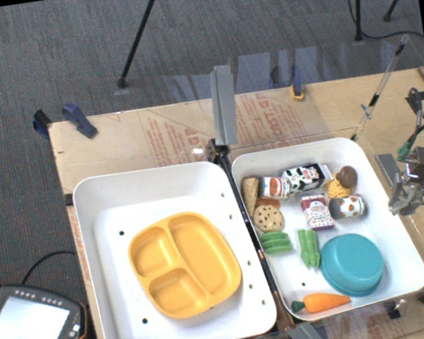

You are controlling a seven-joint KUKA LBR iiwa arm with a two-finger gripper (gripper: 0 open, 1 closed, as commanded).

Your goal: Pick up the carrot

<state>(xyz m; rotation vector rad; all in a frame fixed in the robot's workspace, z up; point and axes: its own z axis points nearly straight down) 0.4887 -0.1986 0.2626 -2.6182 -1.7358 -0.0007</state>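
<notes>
At far left, off the bench, a handheld controller [29, 333] lies on the carpet, its lower corner cut off by the frame edge. Left bin [95, 215] holds a yellow divided plate [185, 264], three compartments. Right bin [390, 184] is crowded: a cookie [267, 216] against the left wall, green bean pods [310, 246] near the middle, a cow-print carton [303, 178] toward the back, small cans and round items beside it too tightly packed to identify. A teal bowl [352, 264] sits at the front right. The carrot [321, 302] lies flat along the front wall, leafy end pointing left, tip just beside the bowl. At the right edge, the gripper [410, 201] hangs outside the bin, well apart from the carrot; tangled with cables and partly cropped, so I cannot tell if it is open or closed.
</notes>
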